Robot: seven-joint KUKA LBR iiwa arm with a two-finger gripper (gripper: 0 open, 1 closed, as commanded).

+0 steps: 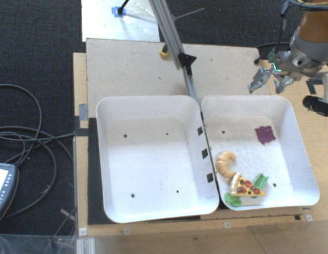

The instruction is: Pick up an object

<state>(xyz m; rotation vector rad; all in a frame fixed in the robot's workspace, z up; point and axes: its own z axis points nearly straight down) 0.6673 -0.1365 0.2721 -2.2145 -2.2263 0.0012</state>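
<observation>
The shallow white plastic bin on the left [153, 107] sits on the brown wooden table [132, 67], and it touches the shallow white plastic bin on the right [299, 142] along one side.

In the right bin, near its front, lies a curved tan toy croissant [226, 163]. Its long side runs up and down the picture, and its bend opens to the right. Just below it, touching or almost touching, is a toy pizza slice with red dots [247, 187]. The slice lies flat with its long side going left to right. A green toy leafy piece [258, 182] peeks out from under it and sticks up to the right. Farther back, well apart from these, is a small flat purple toy piece [265, 134].

The grey robot hand [267, 81] hangs above the table, just past the back right corner of the right bin. Its two fingers [257, 80] are spread apart and point down. Nothing is between them, and they touch no toy
</observation>
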